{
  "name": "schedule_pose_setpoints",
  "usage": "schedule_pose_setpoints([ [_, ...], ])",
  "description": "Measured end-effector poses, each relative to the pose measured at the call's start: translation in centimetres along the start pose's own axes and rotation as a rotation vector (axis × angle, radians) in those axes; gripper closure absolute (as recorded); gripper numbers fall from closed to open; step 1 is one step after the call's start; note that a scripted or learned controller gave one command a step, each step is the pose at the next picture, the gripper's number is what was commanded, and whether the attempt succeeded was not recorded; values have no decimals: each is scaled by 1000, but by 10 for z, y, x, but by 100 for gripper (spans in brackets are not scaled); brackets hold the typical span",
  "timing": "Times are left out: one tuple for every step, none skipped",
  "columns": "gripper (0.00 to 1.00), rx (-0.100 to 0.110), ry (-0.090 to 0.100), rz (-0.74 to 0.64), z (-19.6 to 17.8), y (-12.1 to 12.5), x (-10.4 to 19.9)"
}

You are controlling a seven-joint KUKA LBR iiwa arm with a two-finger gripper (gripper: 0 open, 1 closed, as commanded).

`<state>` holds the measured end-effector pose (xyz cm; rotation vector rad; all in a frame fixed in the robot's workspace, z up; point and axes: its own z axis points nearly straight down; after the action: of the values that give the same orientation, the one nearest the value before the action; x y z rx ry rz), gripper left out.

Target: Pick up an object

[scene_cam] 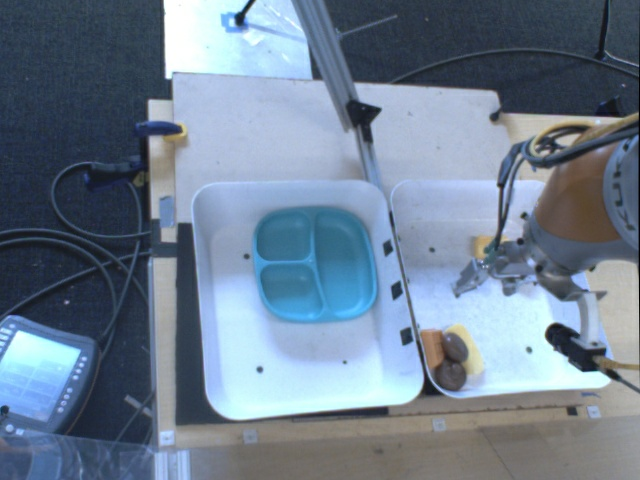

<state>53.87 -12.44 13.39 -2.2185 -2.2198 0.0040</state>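
Arm (585,203) over right bin (440,208), claw (478,276) low above its floor
Claw state impossible to tell; small brown, orange and yellow objects (452,353) clustered in right bin's near-left corner, apart from claw; teal divided plate (314,263) in left bin (225,368)

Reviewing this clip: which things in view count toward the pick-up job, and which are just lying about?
Part of the job:
- gripper, over the right bin
- small objects heaped in that bin's near left corner
- yellow piece beside the wrist

Lying about:
- teal divided plate in the left bin
- handheld pendant left of the bench
- blue clamp
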Motion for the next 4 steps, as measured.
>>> schedule_pose_setpoints([
  [0, -1, 0, 0, 45, 0, 0],
  [100, -7, 0, 0, 33, 1, 0],
  [100, -12, -2, -3, -29, 4, -7],
  [100, -12, -2, -5, -83, 15, -11],
])
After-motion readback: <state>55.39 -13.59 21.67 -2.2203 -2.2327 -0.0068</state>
